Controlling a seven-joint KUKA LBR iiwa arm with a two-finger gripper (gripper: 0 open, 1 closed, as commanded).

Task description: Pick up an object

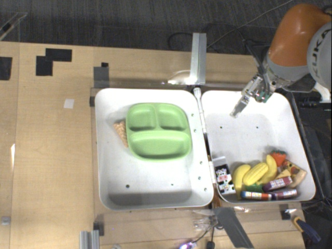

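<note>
My gripper [239, 107] hangs over the back left part of the right bin [249, 134], above bare white floor, with nothing seen at its tip. The pile of objects lies well away, in that bin's front right corner: yellow bananas [251, 173], markers [268, 194], a small black and white box [222, 175], an orange piece [280, 159] and a tan wooden piece [296, 177]. In the left bin [111, 180] rests a green divided plate [158, 131], with a tan item [120, 133] partly under its left edge.
A metal divider [201, 134] separates the two bins, and a metal post [198, 61] stands behind them. The grey arm with its orange band [293, 35] comes in from the upper right. Wooden bench lies to the left.
</note>
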